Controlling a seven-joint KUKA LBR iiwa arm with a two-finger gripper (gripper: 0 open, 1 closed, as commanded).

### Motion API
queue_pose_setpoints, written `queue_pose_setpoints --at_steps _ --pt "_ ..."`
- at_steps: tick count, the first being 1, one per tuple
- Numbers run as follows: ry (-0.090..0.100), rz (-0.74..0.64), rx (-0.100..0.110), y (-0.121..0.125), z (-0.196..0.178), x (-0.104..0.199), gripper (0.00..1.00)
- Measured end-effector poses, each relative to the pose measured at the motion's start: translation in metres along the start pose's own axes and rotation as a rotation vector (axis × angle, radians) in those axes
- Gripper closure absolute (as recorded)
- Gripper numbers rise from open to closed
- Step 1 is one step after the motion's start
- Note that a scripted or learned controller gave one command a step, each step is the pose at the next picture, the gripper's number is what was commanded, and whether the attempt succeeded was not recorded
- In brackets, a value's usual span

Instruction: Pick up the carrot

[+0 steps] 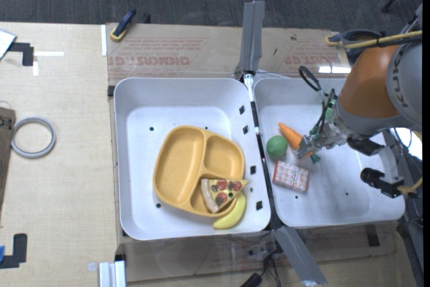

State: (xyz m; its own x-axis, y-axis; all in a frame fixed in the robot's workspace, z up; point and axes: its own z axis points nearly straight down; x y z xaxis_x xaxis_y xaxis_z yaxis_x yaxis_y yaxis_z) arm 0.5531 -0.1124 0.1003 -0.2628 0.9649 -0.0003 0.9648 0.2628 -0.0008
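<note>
In the right bin (pixel 349 205), right of centre frame, my hand (pixel 310 150) hangs just beside the carrot (pixel 291 135), whose lower end touches the green ball (pixel 276 146). Whether my grip is wide or narrow, I cannot tell.

In the right bin (pixel 349 205), the carrot (pixel 291 135) is crowded: a green ball (pixel 276 147) touches its lower left, a small printed box (pixel 291 177) lies just below, and the gripper (pixel 310 148) sits at its right end. Room lies toward the bin's upper wall and the bare lower right floor. The left bin (pixel 134 144) carries a yellow divided plate (pixel 198 170) with a pizza slice (pixel 222 191) and a banana (pixel 232 214) at its lower edge.
</note>
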Motion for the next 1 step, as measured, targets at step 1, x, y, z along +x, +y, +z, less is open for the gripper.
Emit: queue_pose_setpoints --at_steps 1 --pt "-0.002 -0.019 -0.001 0.0295 -0.1227 -0.0052 1.0"
